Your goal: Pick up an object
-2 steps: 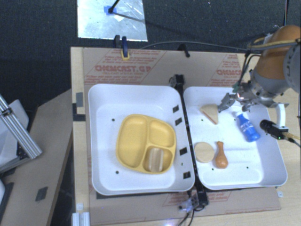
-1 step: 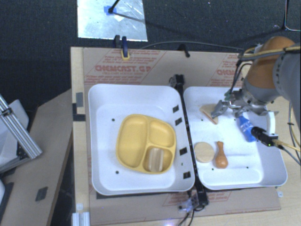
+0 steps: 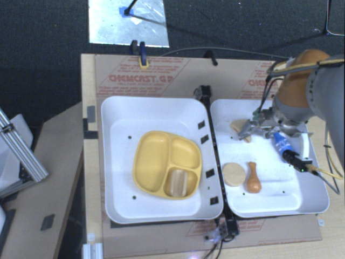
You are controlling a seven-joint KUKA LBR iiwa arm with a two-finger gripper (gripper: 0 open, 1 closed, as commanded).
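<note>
We're at the approach step: nothing lifted yet as far as we can see. The gripper [image 3: 249,129] sits low in the right bin [image 3: 310,201], near its back-left corner, right at a small tan piece [image 3: 239,126] lying by the bin's back wall. Fingers look spread apart, with the tan piece at or just beside the tips; we can't tell if it's actually between them, so we don't call it held.

Other candidates in the right bin: a pale round disc [image 3: 234,174] near the front-left, with an orange-brown pear-shaped piece [image 3: 252,179] touching or just beside it on its right. The left bin [image 3: 116,144] holds a yellow divided plate [image 3: 167,163], well apart from the gripper.

Arm pose: the arm [image 3: 318,93] comes in from the right over the back of the right bin, orange band up high, wrist bent down and pointing left toward the divider between bins.

Next move, our read: centre the fingers over the tan piece, close, then lift straight up. Risk: piece sits close to the wall and is small, so a slip or a pinch on nothing is likely.
</note>
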